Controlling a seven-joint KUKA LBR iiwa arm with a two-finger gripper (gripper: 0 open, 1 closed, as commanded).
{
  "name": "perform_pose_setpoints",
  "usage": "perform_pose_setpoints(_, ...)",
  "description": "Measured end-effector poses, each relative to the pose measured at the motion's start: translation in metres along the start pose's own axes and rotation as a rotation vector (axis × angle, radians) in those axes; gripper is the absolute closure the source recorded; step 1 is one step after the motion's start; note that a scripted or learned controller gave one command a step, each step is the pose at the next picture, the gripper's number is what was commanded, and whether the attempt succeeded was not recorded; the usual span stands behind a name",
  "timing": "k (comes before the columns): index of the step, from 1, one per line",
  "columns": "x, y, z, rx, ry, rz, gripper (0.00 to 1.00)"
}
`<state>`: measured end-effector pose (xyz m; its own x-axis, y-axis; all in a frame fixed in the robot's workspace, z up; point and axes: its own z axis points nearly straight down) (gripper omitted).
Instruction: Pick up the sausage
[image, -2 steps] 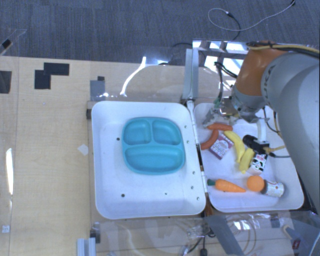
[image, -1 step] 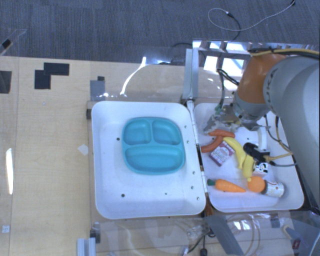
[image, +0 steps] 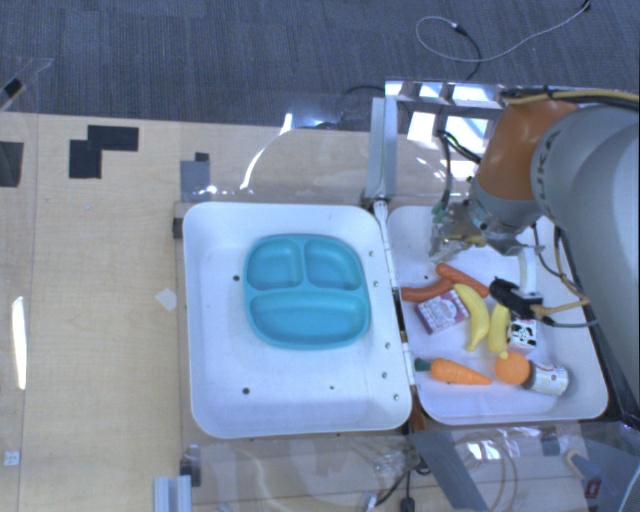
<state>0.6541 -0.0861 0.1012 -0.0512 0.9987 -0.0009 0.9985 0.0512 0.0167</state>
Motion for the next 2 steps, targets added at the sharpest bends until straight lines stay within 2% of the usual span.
perform_pose_setpoints(1,0.035,0.0197,-0.0861,0.008,0.0,0.017,1.0)
perform_pose_setpoints(2,0.0349,0.0195,-0.0858,0.009,0.0,0.017,0.0)
